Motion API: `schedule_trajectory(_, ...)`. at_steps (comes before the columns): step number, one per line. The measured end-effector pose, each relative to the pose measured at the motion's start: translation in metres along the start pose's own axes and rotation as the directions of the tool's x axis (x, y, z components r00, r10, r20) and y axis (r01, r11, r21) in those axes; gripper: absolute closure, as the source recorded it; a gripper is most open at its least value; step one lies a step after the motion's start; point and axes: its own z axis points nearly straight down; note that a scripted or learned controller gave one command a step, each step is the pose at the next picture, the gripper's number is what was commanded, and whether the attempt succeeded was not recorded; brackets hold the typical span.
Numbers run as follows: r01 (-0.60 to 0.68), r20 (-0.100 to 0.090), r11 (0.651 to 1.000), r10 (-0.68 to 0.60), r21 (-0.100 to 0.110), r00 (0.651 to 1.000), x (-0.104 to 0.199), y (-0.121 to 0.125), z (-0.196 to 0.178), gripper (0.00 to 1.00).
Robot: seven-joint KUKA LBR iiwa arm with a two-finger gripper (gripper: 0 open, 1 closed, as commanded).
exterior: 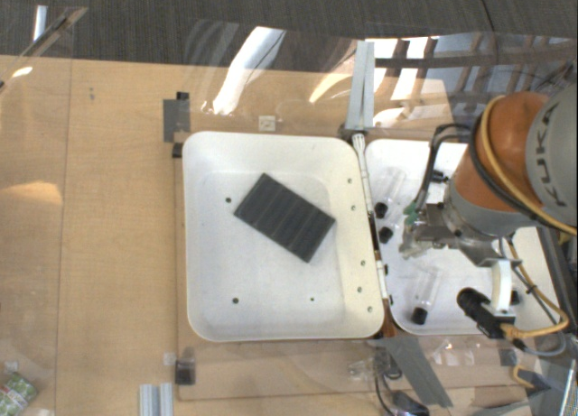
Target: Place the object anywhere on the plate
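Dark grey ribbed plate (pixel 284 217), white bins (pixel 208 252)

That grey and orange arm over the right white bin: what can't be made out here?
- Gripper: under the arm's grey wrist in the camera view, so its fingers and any grasp can't be judged.
- Right white bin: largely covered by the arm.
- Small clear tube with a black cap: too small to identify.

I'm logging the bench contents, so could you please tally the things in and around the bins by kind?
White bins: 2, left and right
Dark ribbed plate: 1, in the left bin
Clear tubes with black caps: 2, and, in the right bin
Total: 5
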Motion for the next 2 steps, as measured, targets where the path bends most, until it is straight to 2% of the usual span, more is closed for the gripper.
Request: schedule_trajectory(2, 0.073, -0.001, 0.997, -0.073, 0.004, 0.997, 0.111, -0.005, 0.011, 1.00)
